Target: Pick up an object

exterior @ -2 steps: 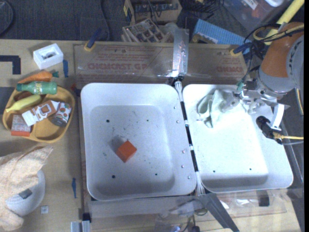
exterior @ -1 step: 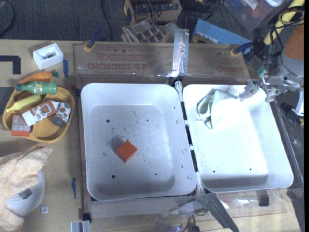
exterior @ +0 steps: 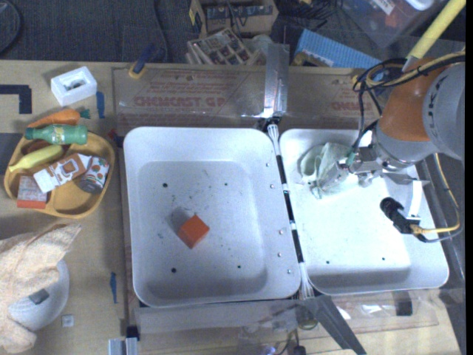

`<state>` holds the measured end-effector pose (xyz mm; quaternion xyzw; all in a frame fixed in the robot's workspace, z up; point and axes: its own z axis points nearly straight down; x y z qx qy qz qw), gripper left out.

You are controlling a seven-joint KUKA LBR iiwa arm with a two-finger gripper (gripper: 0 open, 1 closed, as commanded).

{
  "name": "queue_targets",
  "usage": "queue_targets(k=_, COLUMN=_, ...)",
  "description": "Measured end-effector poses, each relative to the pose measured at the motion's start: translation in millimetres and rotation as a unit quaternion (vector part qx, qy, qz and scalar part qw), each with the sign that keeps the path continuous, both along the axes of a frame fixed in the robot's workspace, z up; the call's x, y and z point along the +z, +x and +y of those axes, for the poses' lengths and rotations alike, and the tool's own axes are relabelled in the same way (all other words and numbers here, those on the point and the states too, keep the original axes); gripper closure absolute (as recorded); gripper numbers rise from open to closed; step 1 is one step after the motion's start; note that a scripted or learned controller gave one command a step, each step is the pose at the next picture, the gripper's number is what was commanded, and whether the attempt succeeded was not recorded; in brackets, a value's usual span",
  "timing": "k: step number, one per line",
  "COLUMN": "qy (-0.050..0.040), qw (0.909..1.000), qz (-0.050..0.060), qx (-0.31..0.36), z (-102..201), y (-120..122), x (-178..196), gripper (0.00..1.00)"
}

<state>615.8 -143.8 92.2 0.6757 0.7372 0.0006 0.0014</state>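
The grey arm with its orange band [exterior: 436,113] enters from the right and ends over the right shallow white plastic bin [exterior: 369,265]. The left white bin [exterior: 148,161] lies well to the left of the pincer. A pale green crumpled cloth [exterior: 323,167] sits in the right bin's upper left area — just left of the pincer [exterior: 347,170] and touching it; whether the pincer is spread or pressed together cannot be told. A small orange cube [exterior: 194,231] rests in the left bin — well apart, below and left of the pincer.
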Motion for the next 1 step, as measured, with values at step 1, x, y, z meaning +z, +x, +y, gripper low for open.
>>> queue_targets(k=1, qy=-0.0016, qw=0.9984, qz=-0.003, qx=0.056, z=44.6, y=44.9, x=-3.0, gripper=0.0)
